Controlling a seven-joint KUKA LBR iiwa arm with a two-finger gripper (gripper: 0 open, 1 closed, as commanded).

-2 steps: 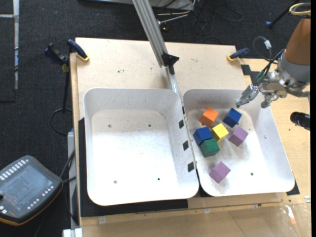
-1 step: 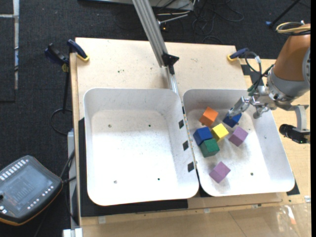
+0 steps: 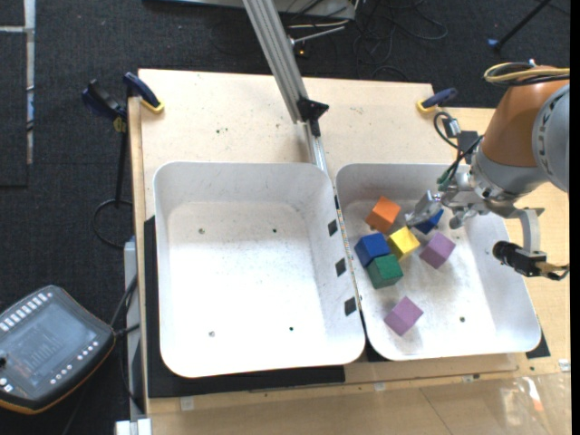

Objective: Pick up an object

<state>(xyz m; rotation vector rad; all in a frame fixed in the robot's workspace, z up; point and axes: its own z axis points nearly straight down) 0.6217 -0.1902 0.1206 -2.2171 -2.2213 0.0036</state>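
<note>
We see the end effector (image 3: 433, 214) low in the right white plastic bin (image 3: 507, 329), over a dark blue block (image 3: 430, 221); its grip we cannot tell. Nearer lie purple foam cubes (image 3: 403, 315); beyond, the pale speckled tabletop (image 3: 227, 116).

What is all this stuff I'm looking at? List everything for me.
Bins: 2, white, side by side on the bench; left bin, right bin.
Orange block: 1, right bin, far side of the cluster.
Blue blocks: 2; one left of the cluster, one partly hidden at the tool.
Yellow block: 1, middle of the cluster.
Green block: 1, near side of the cluster.
Purple blocks: 2; one right of the yellow, one apart, nearer.
Clamps: 2, blue and yellow, at the bench's far corners.
Handheld controller: 1, grey and orange, lower left.
Arm: 1, grey and orange; tool over the cluster.
</note>
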